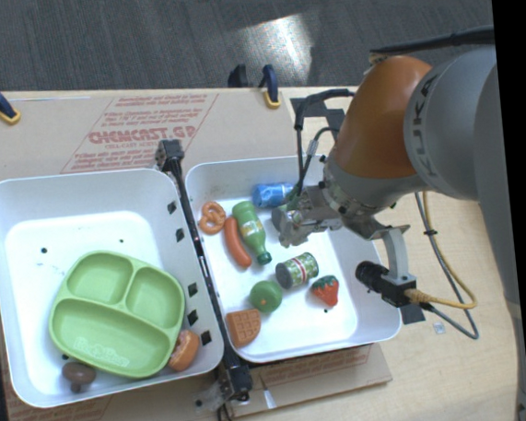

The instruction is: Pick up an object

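1. The landmark is the green-and-red toy can (297, 270) with a metal-look rim, which lies on its side in the right white plastic bin (375, 331). The metal end effector (294, 222) hangs just above and behind this can, and no object is seen between its parts — whether it is apart or together I cannot tell.
2. The can looks like the nearest target. Just left of it lies a green toy bottle with a red cap (251, 232); just right and below is a small red toy strawberry (325, 290); left and below is a green toy lime (266, 295).
3. I would approach straight down and grip across the short width of the can — its round side may roll away.
4. Keep away from the bottle, because touching it would push things together.
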Controlling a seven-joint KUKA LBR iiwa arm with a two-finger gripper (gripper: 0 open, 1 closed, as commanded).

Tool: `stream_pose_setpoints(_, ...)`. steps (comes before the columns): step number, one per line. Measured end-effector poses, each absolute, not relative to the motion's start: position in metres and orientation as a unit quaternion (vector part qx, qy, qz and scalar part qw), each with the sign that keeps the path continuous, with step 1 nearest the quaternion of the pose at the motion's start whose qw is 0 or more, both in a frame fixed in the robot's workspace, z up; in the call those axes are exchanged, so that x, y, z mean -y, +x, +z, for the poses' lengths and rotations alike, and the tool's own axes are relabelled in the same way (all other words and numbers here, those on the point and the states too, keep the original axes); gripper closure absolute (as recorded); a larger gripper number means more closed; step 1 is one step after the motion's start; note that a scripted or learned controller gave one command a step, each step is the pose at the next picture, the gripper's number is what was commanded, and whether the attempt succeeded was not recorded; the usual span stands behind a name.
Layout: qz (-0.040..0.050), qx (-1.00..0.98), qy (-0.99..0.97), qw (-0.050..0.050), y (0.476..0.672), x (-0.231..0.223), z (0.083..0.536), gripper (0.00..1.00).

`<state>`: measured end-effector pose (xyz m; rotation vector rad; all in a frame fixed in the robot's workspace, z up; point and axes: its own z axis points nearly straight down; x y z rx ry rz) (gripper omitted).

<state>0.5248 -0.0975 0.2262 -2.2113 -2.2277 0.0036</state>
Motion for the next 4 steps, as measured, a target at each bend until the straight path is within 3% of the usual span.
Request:
stream_pose_setpoints(1,0.0012,0.709,-0.705,0.0,0.482,0.131,0.222,1.0)
stream_pose_setpoints(2,0.0,0.709,-0.705,-0.001,0.55,0.16,0.272,1.0)
stream_pose_setpoints(3,0.001,0.709,-0.705,0.0,0.476,0.157,0.246,1.0)
stream_pose_setpoints(4,0.0002,0.709,-0.705,0.001,0.583,0.167,0.238,1.0)
